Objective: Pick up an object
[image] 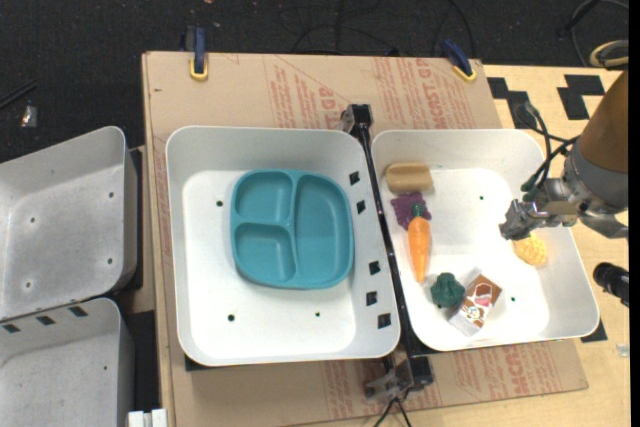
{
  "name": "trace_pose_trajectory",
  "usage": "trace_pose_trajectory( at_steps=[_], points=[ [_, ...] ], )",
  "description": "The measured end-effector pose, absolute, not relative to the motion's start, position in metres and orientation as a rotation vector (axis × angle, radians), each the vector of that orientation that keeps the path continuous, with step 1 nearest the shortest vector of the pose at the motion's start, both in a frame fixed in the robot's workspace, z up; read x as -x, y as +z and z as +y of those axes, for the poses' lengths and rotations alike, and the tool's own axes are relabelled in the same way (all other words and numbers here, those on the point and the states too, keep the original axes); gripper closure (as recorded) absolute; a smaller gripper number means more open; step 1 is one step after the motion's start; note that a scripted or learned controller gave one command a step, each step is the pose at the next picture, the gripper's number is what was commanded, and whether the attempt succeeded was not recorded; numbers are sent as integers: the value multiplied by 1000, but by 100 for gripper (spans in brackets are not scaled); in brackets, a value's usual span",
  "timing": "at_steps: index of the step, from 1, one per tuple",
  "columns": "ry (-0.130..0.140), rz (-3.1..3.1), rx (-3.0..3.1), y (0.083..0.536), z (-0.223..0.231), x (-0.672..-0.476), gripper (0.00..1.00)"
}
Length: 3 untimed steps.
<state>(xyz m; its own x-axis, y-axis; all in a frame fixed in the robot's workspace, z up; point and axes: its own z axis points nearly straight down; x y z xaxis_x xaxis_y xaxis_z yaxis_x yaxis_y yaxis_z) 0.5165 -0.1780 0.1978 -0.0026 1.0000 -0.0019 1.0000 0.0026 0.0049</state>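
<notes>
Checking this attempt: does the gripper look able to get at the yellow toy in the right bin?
Probably yes. The gripper hangs just beside the yellow toy, which lies apart from the other toys, with nothing over it.

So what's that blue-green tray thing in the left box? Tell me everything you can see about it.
The teal tray is a divided plate, apparently smooth plastic, with rounded corners and a raised rim. Ridges split it into three compartments: one tall section on the right, two smaller ones stacked on the left. Nothing lies in any of them. It lies flat, right side up, turned slightly askew, about the middle of the left bin, touching only the bin's white floor.
</notes>
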Motion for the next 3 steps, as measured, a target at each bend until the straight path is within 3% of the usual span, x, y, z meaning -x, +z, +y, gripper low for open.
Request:
trace_pose_trajectory(
  at_steps=[3],
  points=[
    [2, 2232, -2212, 207, -11, -539, 100]
  ],
)
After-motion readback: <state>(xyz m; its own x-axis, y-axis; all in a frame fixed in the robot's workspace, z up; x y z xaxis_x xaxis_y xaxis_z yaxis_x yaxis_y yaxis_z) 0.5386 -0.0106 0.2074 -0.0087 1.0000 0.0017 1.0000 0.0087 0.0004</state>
